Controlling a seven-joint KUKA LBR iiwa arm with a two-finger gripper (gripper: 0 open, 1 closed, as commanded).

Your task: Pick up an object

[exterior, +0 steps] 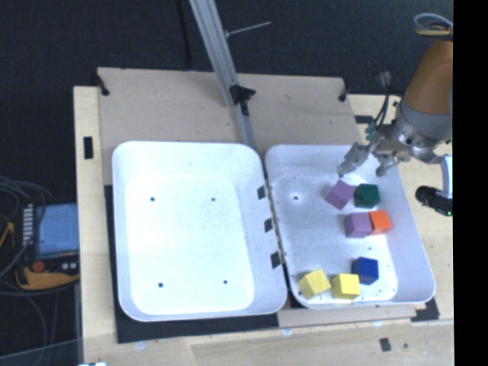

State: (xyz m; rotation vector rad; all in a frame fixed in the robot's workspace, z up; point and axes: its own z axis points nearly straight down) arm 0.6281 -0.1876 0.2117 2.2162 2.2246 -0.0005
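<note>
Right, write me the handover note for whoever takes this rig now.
End effector: open, holding nothing, above the right bin's far side near the purple cube and green cube.
Also in the right bin: second purple cube, orange cube, blue cube, two yellow cubes.
Done: nothing picked.
Left: grasp and lift one cube.

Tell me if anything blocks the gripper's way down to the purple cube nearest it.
Nothing visible does. The gripper hangs open just above the right bin's far end, and the purple cube lies just below it with its top uncovered. The green cube crowds its right side.
</note>
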